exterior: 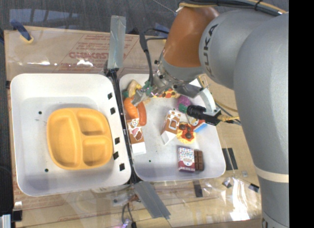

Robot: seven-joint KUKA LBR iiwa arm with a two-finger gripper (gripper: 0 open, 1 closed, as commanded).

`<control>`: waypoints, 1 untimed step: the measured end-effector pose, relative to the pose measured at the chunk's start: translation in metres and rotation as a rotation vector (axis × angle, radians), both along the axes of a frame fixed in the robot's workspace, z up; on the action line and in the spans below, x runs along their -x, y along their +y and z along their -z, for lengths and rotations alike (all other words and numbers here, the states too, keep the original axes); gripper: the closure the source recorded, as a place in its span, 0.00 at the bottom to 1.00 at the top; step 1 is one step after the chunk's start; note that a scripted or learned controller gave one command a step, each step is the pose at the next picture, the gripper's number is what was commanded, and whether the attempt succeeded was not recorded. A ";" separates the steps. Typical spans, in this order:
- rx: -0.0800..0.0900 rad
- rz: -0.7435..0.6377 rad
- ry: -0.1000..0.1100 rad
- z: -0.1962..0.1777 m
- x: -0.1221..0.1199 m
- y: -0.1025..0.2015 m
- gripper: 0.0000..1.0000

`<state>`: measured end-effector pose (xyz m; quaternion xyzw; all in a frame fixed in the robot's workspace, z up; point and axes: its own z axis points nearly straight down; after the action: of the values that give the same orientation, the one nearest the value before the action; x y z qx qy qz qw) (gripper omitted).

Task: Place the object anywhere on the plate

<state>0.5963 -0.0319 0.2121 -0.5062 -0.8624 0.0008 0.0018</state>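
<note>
yellow plastic plate (78,137) sitting alone in the left bin (29,89), waiting for a delivery.
the gripper (146,90) is hanging low over the upper left of the right bin (216,165), just above an orange carrot-like toy (130,109) lying by the dividing wall; whether it is open or clamped i cannot tell. i judge the carrot the likely target, since the arm is reaching down right over it. a small box (171,122) and a chocolate packet (189,159) are lying further off.
</note>
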 end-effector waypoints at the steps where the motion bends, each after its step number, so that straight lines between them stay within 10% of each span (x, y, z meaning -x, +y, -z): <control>1: -0.001 -0.064 -0.006 -0.029 0.008 0.068 1.00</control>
<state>0.5887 0.0364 0.2411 -0.4781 -0.8783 -0.0010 -0.0007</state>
